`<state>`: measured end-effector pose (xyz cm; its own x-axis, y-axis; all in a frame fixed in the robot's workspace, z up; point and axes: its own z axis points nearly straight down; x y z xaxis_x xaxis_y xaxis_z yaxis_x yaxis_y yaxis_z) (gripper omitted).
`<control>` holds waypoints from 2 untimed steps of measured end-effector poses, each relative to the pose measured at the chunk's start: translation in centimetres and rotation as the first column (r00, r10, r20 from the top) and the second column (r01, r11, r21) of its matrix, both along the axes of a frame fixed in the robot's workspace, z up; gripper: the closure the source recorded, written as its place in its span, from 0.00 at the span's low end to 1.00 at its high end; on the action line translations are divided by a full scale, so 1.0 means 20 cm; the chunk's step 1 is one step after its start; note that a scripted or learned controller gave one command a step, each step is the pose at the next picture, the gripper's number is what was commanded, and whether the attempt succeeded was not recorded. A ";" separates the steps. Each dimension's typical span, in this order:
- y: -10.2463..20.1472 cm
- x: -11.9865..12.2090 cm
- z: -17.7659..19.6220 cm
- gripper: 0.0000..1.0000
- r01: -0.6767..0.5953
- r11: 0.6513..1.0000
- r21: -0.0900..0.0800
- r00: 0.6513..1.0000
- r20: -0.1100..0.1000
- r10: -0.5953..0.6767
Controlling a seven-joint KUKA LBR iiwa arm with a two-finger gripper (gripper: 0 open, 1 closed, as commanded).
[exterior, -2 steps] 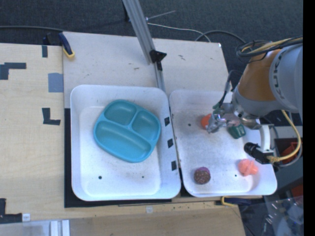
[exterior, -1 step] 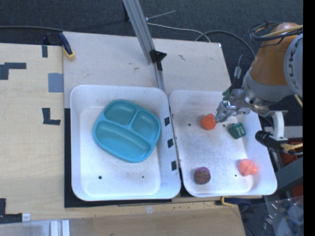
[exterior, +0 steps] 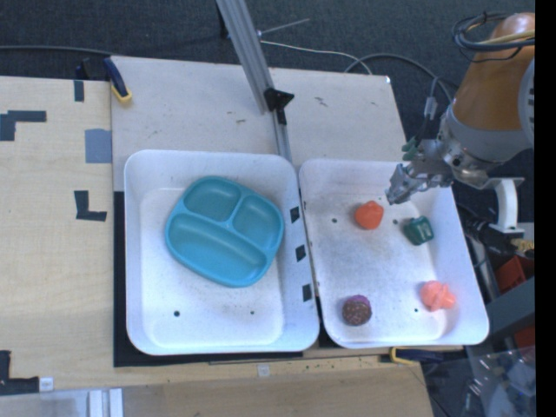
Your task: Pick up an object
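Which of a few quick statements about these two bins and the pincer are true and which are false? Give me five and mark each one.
1. The blue divided plate lies in the left bin. True.
2. The right bin holds two objects. False: it holds four, an orange ball, a green block, a dark purple ball and a pink piece.
3. The pincer is above the right bin, near the orange ball. True.
4. The green block sits on the plate. False: it lies on the right bin's floor.
5. The dark purple ball touches the pink piece. False: they lie apart.
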<state>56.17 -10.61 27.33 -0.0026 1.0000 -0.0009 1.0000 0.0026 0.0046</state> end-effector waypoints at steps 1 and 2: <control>0.26 0.00 0.01 1.00 -0.004 1.000 0.002 1.000 -0.004 0.004; 0.55 -0.05 -0.01 1.00 -0.005 1.000 0.002 1.000 -0.007 0.005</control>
